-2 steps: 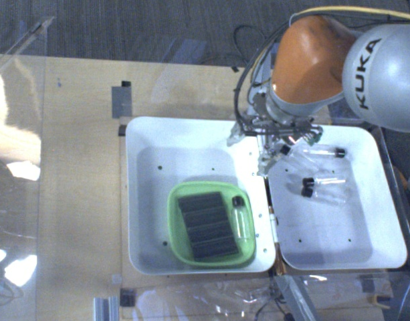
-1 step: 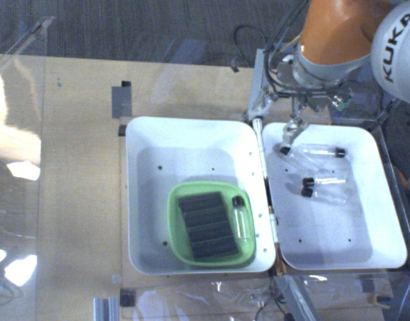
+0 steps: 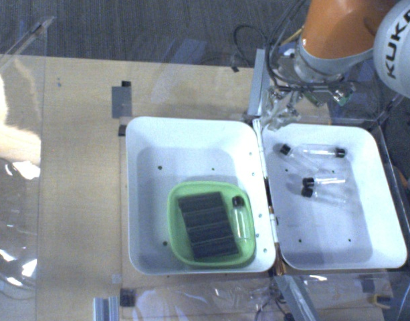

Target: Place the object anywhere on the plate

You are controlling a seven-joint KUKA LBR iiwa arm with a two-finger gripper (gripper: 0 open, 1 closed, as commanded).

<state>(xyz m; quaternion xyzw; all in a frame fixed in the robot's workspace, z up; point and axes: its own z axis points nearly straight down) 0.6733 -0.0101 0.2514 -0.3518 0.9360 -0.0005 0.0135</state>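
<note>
A green plate (image 3: 180, 237) lies in the left bin (image 3: 148, 146), toward its front. On it rest a dark ridged block (image 3: 207, 226) and a clear tube with a black cap (image 3: 240, 216) along the plate's right side. Two more clear black-capped tubes lie in the right bin (image 3: 385, 239): one (image 3: 312, 152) near the back, one (image 3: 322, 186) at the middle. My gripper (image 3: 279, 111) hangs above the back edge where the two bins meet, beneath the orange-banded wrist (image 3: 338, 15). Nothing shows between its fingers.
The two white bins sit side by side on a wooden bench (image 3: 64, 179). Cables (image 3: 248, 39) loop behind the arm. A small dark bracket (image 3: 122, 100) stands on the bench left of the left bin's back corner.
</note>
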